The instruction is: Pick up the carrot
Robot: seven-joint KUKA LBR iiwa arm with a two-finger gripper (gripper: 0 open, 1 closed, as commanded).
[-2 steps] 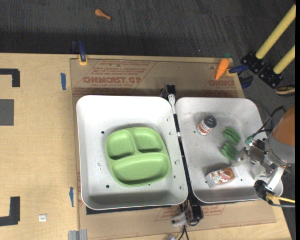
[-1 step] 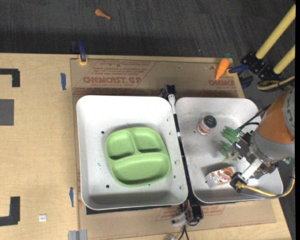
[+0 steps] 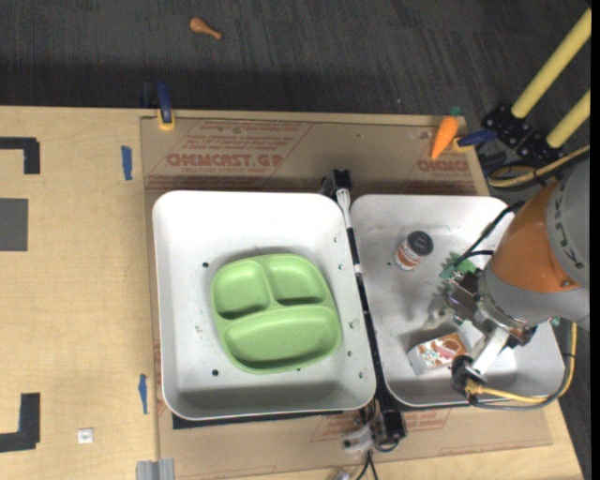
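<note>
The carrot (image 3: 444, 137), orange with a green top, lies on the cardboard behind the right bin (image 3: 534, 380), outside it near the back edge. My gripper (image 3: 452, 321) hangs low inside the right bin, far in front of the carrot. It sits just above a red and white packet (image 3: 436, 354) on the bin floor. The arm's orange band (image 3: 534, 253) hides part of the bin's right side.
A small round can (image 3: 412, 248) stands in the back of the right bin. The left bin (image 3: 178, 281) holds a green divided plate (image 3: 275, 310). A small orange object (image 3: 204, 28) lies on the dark floor at the top left. Yellow poles and cables crowd the top right.
</note>
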